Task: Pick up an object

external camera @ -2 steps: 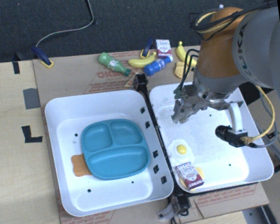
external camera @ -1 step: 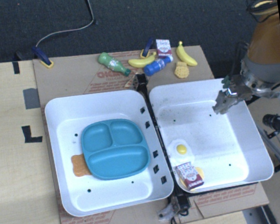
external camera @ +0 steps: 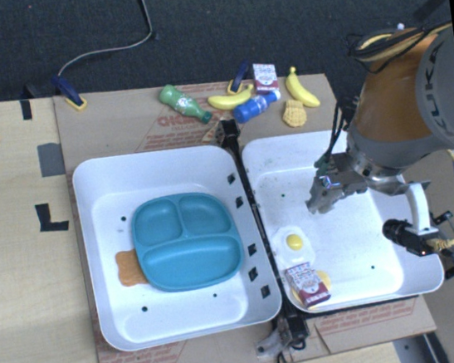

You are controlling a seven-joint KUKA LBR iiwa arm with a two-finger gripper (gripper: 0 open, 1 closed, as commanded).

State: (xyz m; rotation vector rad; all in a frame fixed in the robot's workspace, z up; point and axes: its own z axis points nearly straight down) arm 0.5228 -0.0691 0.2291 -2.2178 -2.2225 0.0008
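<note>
My gripper [external camera: 323, 195] hangs over the middle of the right bin [external camera: 375, 281], its dark fingers pointing down and left with nothing seen between them. Below and left of it lies a white fried egg [external camera: 293, 243] with a yellow yolk. A red and white carton [external camera: 306, 284] rests on a yellow piece at the bin's front left corner. In the left bin [external camera: 98, 186] sits a blue divided plate [external camera: 187, 240] with an orange toast slice [external camera: 128, 268] poking out from under its left side.
Behind the bins on the cardboard lie a green bottle [external camera: 183, 104], two bananas [external camera: 230, 99] [external camera: 301, 90], a blue bottle [external camera: 250, 108], a small carton [external camera: 265, 76] and a yellow waffle piece [external camera: 293, 113]. The arm's grey and orange body [external camera: 405, 105] overhangs the right bin's far right side.
</note>
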